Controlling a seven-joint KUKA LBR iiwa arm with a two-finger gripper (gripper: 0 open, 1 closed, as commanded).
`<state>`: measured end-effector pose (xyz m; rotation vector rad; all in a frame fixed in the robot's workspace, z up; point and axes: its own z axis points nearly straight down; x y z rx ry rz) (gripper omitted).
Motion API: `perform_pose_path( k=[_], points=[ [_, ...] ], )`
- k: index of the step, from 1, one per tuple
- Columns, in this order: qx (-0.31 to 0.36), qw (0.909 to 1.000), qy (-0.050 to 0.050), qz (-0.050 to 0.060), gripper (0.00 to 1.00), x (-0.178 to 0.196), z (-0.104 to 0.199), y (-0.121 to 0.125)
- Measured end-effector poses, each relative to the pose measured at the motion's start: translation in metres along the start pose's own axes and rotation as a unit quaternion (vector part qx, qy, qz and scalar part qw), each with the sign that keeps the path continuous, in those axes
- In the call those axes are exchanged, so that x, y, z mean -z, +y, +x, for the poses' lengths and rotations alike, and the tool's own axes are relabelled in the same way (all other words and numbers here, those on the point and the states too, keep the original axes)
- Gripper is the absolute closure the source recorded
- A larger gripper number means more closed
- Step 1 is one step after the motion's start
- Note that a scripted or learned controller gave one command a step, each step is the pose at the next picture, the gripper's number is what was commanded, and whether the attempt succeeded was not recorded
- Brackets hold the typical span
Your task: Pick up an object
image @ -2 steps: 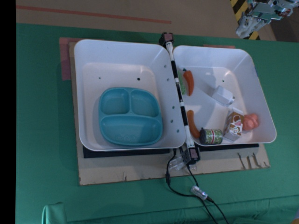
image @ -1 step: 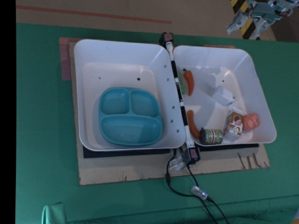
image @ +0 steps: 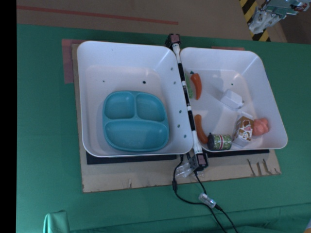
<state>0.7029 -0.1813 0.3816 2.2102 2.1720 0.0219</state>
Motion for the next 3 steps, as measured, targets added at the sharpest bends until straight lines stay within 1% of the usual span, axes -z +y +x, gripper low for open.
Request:
perform_pose_path(
  k=[1, 2, 3],
  points=[
    [0.006, 0.9998, 0.008, 0.016, 1.00, -0.026, 0.067, -0.104],
    [0.006, 0.9998, 0.008, 0.015, 0.00, -0.026, 0.066, -0.104],
    [0.005, 0.9999, 0.005, 0.014, 0.00, -0.079, 0.023, -0.049]
  ],
)
